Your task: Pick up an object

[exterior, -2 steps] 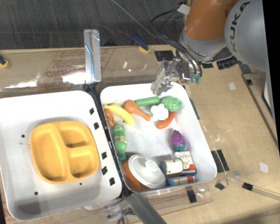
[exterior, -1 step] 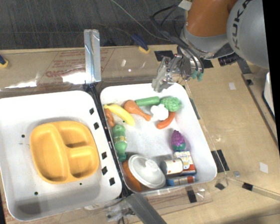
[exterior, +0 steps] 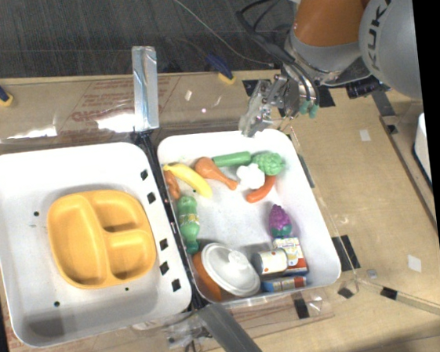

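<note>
Hovering over right bin far rim, end effector state unclear, toys crowding below.

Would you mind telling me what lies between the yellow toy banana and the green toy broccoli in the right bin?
In the camera view, an orange toy drumstick lies between the yellow toy banana and the green toy broccoli.

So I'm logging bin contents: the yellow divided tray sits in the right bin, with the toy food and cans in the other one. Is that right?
Not quite. The camera view shows the yellow divided tray in the left bin, not the right. The toy food and cans lie in the right bin, as you said.
</note>
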Controlling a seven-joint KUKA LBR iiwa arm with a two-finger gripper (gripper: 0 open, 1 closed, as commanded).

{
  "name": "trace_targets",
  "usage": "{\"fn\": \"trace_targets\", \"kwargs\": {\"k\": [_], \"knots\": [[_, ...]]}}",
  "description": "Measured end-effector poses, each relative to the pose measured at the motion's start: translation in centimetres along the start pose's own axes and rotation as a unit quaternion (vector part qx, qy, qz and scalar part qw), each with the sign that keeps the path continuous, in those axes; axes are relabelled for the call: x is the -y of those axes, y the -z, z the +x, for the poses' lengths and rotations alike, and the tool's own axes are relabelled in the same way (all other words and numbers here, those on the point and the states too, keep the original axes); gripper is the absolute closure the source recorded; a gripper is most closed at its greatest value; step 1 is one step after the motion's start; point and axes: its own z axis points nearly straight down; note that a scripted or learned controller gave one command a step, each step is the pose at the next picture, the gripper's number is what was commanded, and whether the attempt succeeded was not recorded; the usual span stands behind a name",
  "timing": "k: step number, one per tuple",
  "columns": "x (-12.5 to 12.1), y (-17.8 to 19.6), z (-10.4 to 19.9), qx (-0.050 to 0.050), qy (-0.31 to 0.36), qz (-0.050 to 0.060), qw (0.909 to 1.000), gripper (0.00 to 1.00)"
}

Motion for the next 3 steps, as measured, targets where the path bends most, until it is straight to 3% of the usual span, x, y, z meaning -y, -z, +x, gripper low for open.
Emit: {"fn": "trace_targets", "kwargs": {"k": [1,3], "knots": [[-1.7,-2.0,0.9,-0.002,0.044,0.000,0.9990,1.00],[-1.8,0.3,0.7,0.002,0.047,0.000,0.9989,1.00]]}}
